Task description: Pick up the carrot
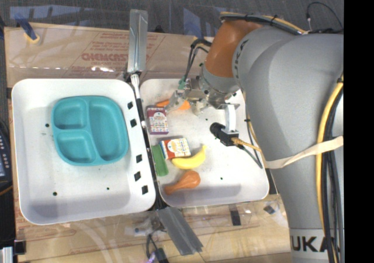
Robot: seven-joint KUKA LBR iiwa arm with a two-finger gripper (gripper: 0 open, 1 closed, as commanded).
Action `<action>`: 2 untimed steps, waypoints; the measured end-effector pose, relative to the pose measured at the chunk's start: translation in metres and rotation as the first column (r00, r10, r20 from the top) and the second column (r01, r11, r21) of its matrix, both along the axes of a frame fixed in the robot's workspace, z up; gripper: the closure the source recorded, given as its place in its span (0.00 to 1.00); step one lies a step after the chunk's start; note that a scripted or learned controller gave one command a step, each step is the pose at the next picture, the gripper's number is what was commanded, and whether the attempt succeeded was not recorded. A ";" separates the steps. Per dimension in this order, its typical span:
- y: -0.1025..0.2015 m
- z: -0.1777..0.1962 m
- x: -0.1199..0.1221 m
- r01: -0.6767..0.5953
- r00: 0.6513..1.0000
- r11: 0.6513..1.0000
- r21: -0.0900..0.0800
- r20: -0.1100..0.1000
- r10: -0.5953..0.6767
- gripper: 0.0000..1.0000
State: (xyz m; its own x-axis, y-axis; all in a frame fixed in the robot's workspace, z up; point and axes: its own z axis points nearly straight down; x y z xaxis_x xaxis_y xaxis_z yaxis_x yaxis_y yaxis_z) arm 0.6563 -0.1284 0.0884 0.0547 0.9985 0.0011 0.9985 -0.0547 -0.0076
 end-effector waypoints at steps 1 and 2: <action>-0.035 0.000 0.000 -0.096 0.995 0.995 -0.001 0.002 0.096 0.00; -0.015 0.056 0.000 0.214 0.977 0.977 -0.003 0.001 -0.214 0.00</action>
